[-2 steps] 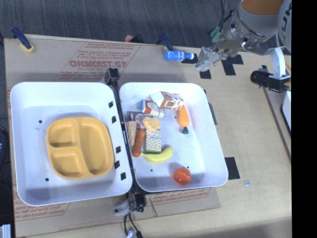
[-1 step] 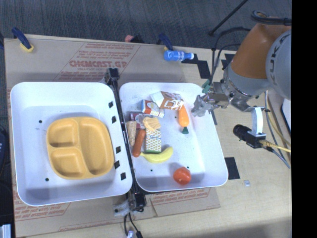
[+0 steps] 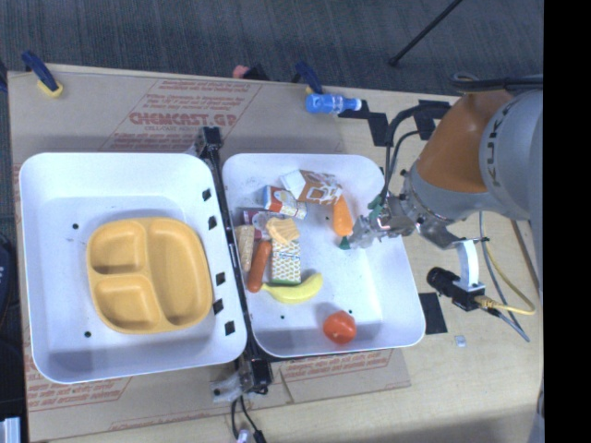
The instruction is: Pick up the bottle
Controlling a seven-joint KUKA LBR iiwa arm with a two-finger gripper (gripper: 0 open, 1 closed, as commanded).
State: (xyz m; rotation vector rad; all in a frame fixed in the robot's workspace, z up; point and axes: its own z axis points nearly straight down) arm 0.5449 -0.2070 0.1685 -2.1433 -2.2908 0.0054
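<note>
A small blue bottle (image 3: 325, 104) with a pale cap lies on its side on the cardboard bench top, just behind the right bin (image 3: 399, 289) and outside it. My gripper (image 3: 363, 233) hangs low over the right side of that bin, well in front of the bottle. It is right beside an orange toy carrot (image 3: 342, 215), next to the carrot's green end. Nothing shows between its fingertips.
The right bin also holds a banana (image 3: 297, 289), a tomato (image 3: 339, 327), a hot dog (image 3: 259, 264), crackers and small cartons (image 3: 277, 197). A yellow divided plate (image 3: 148, 273) lies in the left bin (image 3: 46, 192). Blue clamps (image 3: 309, 77) grip the bench's back edge.
</note>
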